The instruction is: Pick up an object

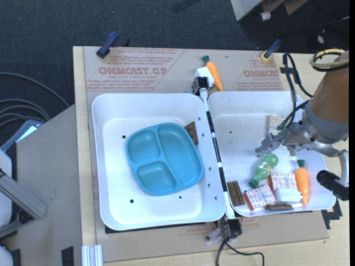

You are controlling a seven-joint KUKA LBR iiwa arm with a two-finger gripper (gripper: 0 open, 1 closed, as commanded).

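Over the right bin [233, 121], the gripper [277, 143] is seen hanging just above a green bottle [263, 168]; whether the pincer is wide or narrow cannot be told. Nothing is seen held. The bottle (probably light, stiff, slick plastic) lies tilted beside a toy carrot [302, 183] and would best be taken across its body.

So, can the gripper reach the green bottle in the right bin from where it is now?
Probably yes. The gripper hangs just above the green bottle in the right bin, with nothing between them. The carrot and the packets lie beside the bottle, not over it.
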